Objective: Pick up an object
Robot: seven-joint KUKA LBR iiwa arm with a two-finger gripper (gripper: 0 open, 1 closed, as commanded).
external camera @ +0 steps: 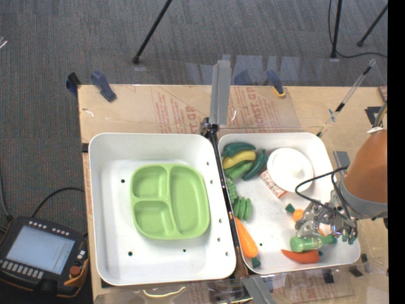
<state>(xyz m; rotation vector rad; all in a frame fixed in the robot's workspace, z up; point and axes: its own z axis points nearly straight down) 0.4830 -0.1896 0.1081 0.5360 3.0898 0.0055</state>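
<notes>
Right bin (316, 145): gripper (324, 223) low near the front right corner, just over a green bottle (310, 242). Bottle lies flat, long axis roughly left to right, cap end toward the right. Whether the fingers are parted or closed, I cannot tell; wires and metal clutter the view.

A red chili (302, 256) lies just in front of the bottle, parallel to it. A carrot (247, 238) runs along the bin's left wall. White plate (290, 167) at the back, green and yellow vegetables (242, 158) beside it.

Left bin (104, 170) holds a green tray (169, 201). Cardboard-covered bench (158, 103), grey carpet (76, 30), tripod legs behind, pendant (41, 252) on the floor at left.
</notes>
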